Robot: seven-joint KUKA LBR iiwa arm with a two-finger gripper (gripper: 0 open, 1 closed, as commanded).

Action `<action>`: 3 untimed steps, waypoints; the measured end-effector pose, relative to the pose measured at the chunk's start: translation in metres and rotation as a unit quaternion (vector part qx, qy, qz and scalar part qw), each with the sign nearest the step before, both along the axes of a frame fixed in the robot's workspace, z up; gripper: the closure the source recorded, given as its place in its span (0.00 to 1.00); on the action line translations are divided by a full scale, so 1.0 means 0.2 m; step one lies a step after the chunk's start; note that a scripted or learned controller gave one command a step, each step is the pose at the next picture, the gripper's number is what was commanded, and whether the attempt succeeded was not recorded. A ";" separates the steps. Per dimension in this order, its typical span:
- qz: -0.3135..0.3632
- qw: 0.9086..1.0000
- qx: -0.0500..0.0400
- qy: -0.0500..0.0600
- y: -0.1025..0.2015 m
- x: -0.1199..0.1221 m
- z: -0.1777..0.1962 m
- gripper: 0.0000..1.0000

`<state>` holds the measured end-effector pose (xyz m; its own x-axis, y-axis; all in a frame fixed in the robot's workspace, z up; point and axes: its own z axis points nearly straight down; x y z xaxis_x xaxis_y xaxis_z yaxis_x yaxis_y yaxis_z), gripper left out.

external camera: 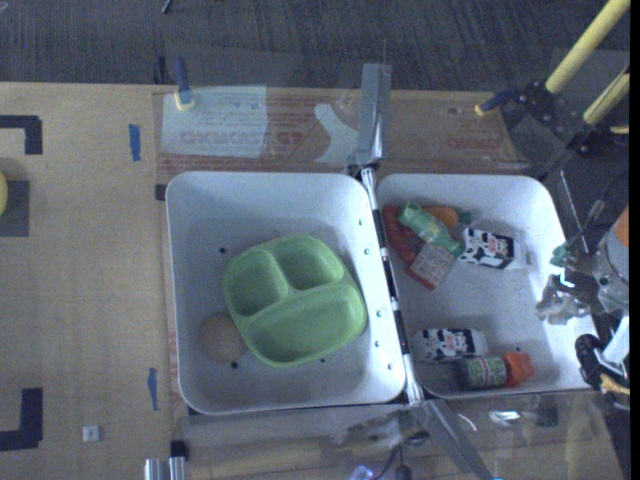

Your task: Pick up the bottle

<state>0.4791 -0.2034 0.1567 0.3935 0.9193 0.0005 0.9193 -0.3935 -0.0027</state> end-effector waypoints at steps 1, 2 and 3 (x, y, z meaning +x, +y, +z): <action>0.110 0.994 -0.001 -0.003 0.00 0.01 -0.35 1.00; 0.110 0.994 -0.001 -0.004 0.00 0.01 -0.30 1.00; 0.109 0.994 -0.002 -0.005 0.00 0.01 -0.25 1.00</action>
